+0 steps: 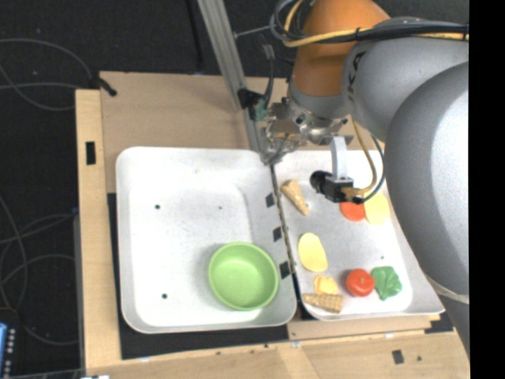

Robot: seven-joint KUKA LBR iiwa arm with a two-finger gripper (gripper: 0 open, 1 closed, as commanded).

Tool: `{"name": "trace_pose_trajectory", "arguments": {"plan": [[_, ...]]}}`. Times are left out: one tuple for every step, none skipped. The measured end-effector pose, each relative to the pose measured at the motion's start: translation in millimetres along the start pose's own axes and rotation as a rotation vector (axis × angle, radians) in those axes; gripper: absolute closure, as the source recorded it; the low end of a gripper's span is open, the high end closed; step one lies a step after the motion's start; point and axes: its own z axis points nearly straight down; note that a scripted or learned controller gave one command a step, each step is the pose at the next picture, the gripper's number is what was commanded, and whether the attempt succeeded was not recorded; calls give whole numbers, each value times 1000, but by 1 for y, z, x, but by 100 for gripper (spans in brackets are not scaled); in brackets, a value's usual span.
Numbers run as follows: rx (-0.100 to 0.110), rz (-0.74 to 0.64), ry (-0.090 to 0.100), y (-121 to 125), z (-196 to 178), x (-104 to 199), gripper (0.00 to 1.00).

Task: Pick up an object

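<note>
Light is even and fairly bright over the two white bins (189, 235), which read almost washed out — their surfaces show little texture. Shadows are soft and short, hugging the green bowl (243, 275) in the lower middle. The upper left of the frame falls dark. The large grey arm (426, 133) at right looks soft-edged and slightly out of focus — overall sharpness is modest, with mild graininess.

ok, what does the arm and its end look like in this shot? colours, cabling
The arm is bulky, rounded, matt grey, with a glossy orange band above the wrist. Yellow and black cables loop over the orange part and run along the grey link. Below sits a metallic wrist flange, then the gripper, small and dark grey. A thin cable also hangs toward a black fitting beside it.
</note>
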Motion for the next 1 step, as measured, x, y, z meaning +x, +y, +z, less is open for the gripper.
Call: {"name": "trace_pose_trajectory", "arguments": {"plan": [[0, -1, 1, 12, -4, 55, 100]]}}
